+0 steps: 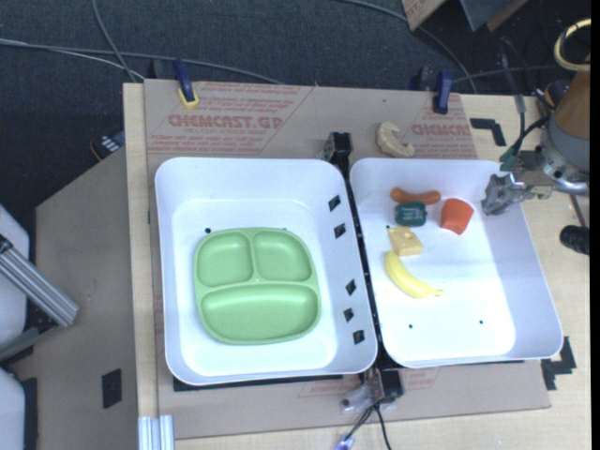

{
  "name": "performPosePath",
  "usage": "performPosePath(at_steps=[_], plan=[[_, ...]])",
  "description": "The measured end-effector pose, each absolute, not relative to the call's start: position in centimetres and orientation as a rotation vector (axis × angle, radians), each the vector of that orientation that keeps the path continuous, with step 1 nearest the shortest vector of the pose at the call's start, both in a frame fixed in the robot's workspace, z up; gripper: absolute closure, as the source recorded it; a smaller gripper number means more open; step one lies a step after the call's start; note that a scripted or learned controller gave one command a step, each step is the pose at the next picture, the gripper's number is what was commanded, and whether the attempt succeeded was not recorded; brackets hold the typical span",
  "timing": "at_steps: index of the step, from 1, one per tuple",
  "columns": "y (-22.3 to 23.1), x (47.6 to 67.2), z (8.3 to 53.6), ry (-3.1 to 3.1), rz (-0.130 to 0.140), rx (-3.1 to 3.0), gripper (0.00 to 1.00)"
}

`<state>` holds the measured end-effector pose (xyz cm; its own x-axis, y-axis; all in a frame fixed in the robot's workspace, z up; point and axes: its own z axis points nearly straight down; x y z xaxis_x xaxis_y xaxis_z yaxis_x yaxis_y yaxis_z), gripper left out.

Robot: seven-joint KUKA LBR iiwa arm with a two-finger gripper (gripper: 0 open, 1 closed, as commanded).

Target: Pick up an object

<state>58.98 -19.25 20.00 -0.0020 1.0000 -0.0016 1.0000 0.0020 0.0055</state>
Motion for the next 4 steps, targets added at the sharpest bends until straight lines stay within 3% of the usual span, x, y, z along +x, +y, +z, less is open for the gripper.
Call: performPosePath(at_steps=[1, 4], plan=[[-19.3, 59.7, 26.4, 2.218, 0.006, 2.214, 1.00], [-2.0, 63.4, 24.9, 2.228, 0.005, 2.214, 1.00]])
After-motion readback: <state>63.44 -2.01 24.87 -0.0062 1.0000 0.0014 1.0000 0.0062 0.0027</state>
